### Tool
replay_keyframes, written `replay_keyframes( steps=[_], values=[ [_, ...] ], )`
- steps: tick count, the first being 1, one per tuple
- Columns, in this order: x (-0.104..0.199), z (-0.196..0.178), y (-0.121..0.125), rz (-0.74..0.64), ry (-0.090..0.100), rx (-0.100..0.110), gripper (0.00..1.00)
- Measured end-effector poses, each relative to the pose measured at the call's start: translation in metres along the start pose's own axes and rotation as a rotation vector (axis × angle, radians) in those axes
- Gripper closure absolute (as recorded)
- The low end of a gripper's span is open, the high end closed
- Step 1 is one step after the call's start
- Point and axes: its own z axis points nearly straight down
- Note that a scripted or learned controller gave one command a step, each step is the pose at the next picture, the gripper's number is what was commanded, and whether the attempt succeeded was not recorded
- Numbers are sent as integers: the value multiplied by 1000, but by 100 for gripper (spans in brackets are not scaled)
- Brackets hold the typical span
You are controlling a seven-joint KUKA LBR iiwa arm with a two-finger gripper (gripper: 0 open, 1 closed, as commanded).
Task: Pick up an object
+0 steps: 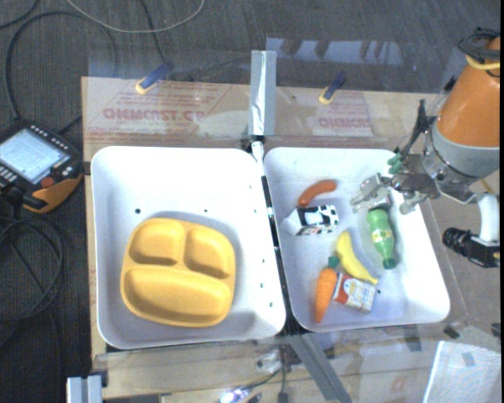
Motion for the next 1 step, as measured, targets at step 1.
replay_keyframes(
  steps=[1],
  values=[
    [-2, 105, -17, 100, 0, 1, 0]
  ],
)
